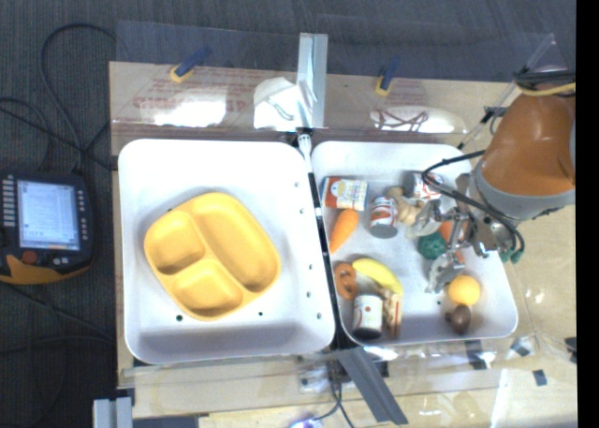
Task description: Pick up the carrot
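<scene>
Camera view puts the carrot in the right-hand bin, close against the bin's left wall, just under a small printed carton. It lies on the bin floor with its long axis slanting, thick end up toward the carton and thin end pointing down-left. A banana sits just below it, and a small can stands just beside it on the right.

From where I stand, the gripper hangs over the far right part of the same bin, among a green piece and a lemon. Whether its jaws are apart or together I can't make out in that clutter. The carrot lies well off to the gripper's left in the picture and slightly higher, with the can between them. I'd judge the arm must cross the bin leftward and turn the jaws across that slant.
</scene>
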`<control>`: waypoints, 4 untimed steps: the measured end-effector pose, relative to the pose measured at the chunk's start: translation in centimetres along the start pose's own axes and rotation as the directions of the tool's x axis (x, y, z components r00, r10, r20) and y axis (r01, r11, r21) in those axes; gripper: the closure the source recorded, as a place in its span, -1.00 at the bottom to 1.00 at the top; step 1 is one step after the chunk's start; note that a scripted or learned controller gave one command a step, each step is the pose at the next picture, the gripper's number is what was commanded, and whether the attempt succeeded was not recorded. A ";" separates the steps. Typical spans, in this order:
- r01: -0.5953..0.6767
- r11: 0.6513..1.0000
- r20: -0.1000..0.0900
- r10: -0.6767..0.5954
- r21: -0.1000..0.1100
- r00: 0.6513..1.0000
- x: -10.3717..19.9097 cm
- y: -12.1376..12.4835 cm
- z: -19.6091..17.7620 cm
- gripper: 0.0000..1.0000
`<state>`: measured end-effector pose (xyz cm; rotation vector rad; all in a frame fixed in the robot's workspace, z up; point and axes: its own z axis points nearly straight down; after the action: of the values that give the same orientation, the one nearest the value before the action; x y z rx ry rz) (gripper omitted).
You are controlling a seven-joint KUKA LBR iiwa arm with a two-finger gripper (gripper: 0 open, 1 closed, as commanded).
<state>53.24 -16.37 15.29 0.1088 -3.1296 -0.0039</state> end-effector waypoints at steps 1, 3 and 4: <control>-0.135 0.991 0.024 0.134 0.001 0.991 2.8 -1.7 6.2 -1.00; -0.333 0.943 0.021 0.333 0.000 0.943 2.2 0.8 -9.1 1.00; -0.357 0.934 0.017 0.357 -0.002 0.934 -0.3 5.2 -13.6 1.00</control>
<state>53.28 -11.15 28.88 -0.4634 -3.1143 0.0000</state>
